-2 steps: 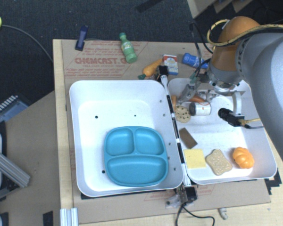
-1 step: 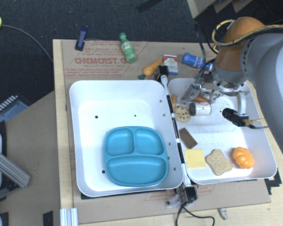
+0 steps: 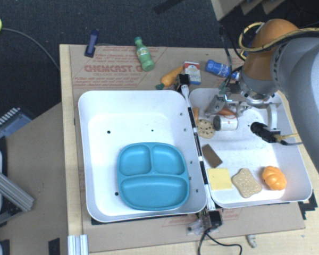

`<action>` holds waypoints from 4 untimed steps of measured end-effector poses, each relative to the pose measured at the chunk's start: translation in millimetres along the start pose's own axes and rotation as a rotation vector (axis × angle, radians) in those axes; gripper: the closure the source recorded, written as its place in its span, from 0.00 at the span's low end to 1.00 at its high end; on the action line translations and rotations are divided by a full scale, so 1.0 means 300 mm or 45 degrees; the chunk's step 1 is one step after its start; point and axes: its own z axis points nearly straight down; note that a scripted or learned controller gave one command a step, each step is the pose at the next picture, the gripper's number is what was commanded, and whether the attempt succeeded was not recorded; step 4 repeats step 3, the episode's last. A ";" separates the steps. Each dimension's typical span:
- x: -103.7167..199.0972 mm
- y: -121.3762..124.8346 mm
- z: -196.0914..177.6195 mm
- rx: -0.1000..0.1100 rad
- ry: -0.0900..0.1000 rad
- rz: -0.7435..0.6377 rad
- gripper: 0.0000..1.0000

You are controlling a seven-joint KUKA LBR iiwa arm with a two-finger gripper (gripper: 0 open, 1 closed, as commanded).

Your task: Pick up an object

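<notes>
The grey arm (image 3: 300,62) with its orange band reaches in from 3 o'clock. It sets the gripper (image 3: 223,106) low over the 11 o'clock corner of the right-hand shallow white bin (image 3: 255,155). From this slant it cannot be told whether the gripper is apart or closed, and nothing can be seen clamped in it. A small white cylinder with a dark end (image 3: 226,123) lies on its side just beside the gripper, at its 6 o'clock. A round speckled biscuit (image 3: 204,127) lies at the cylinder's 9 o'clock, against the bin's wall. A small orange-red piece (image 3: 230,111) shows right at the gripper, too hidden to name. Toward the bin's 7 o'clock lie a flat brown rectangle (image 3: 211,155) and a pale yellow square slice (image 3: 219,178). A tan speckled bread-like slice (image 3: 246,182) touches the yellow slice at its 3 o'clock. A rounded orange fruit (image 3: 274,178) lies near the bin's 5 o'clock corner. The left-hand white bin (image 3: 127,121) holds a light blue divided plastic plate (image 3: 152,175). On the tabletop (image 3: 117,68), at 12 o'clock of the bins, lie a green plastic bottle (image 3: 144,54), a dark blue marker-like stick (image 3: 91,42), an orange carrot-shaped toy (image 3: 171,77), a small white and red carton (image 3: 191,72) and a blue can (image 3: 218,68).
</notes>
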 end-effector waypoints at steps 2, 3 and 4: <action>-0.003 -0.009 -0.026 0.016 -0.001 -0.001 1.00; 0.217 -0.177 -0.341 -0.019 0.001 -0.001 1.00; 0.217 -0.177 -0.341 -0.019 0.001 -0.001 1.00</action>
